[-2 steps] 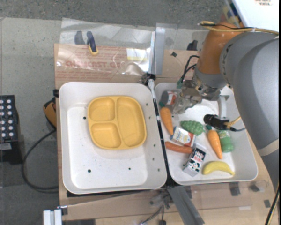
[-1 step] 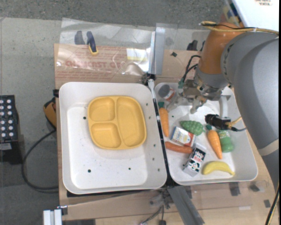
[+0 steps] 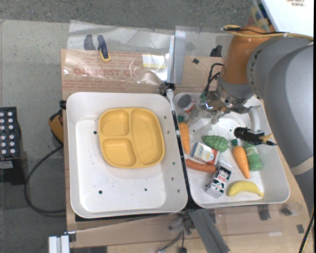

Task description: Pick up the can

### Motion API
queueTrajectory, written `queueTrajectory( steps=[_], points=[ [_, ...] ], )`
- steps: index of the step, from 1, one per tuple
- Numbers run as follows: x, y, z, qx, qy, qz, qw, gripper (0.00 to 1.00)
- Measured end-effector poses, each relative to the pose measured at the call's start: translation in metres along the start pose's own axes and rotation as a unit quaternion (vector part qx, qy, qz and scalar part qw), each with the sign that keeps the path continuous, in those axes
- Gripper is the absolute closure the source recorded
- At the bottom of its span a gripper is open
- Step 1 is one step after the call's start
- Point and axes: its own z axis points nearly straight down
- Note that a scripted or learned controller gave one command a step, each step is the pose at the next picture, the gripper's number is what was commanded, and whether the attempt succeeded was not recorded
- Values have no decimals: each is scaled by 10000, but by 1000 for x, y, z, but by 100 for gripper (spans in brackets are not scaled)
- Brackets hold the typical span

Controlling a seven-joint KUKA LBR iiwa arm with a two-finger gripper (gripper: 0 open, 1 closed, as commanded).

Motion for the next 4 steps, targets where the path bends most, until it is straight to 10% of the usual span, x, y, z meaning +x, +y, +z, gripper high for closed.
queueTrajectory(
  steps=[1,2,3,4],
  points=[
    [5,-3,-5,79,68,-7,9999,100],
    [10,-16,-27,-248,68,931,9953,100],
    [10,-17,-27,-248,67,932,9953,0],
    [26,-118,2,-228,84,1969,9801,0]
  ],
)
